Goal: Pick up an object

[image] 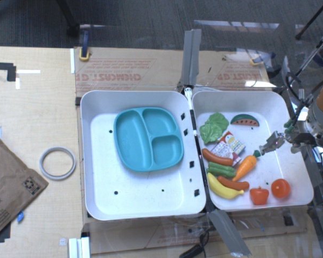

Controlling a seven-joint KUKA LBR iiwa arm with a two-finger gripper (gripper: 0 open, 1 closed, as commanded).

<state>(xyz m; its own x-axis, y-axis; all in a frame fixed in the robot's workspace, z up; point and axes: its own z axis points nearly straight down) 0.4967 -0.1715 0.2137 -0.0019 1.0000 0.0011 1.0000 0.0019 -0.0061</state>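
Lowest in the right bin [304, 184] lie one banana [224, 188], one red pepper [259, 195] and one tomato [280, 188]. Above them sit two sausages [217, 157], one green pod [222, 170], one carrot [245, 166], one small carton [229, 144], one lettuce leaf [213, 127] and one watermelon slice [244, 121]. At right, the tool [270, 143] hangs spread and holds nothing, just beside the carrot. One teal plate [148, 138] fills the left bin [97, 160].

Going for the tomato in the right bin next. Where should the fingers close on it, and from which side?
Probably straight down from above, fingers closing across the middle of the tomato. It is round, so any axis works, but the bin wall is close on its right and the red pepper on its left; close along the bin's length instead.
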